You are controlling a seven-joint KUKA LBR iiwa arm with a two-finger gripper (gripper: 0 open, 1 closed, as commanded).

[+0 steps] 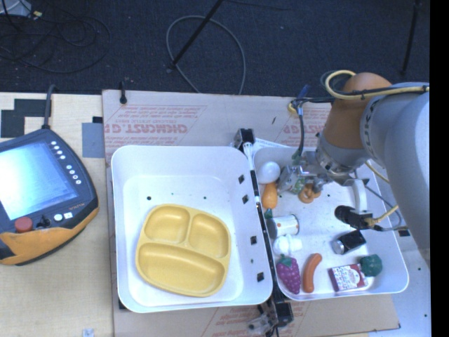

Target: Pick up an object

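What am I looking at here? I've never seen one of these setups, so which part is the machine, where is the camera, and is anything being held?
A fixed camera looks down at a slant. The grey robot arm with an orange band reaches in from the right; its tool hangs low over the right bin. Whether it holds anything cannot be made out. That bin contains small toys: purple grapes, a sausage, a red carton, a white egg and others. The left bin holds a yellow divided plate. The screen device at far left is a handheld controller.
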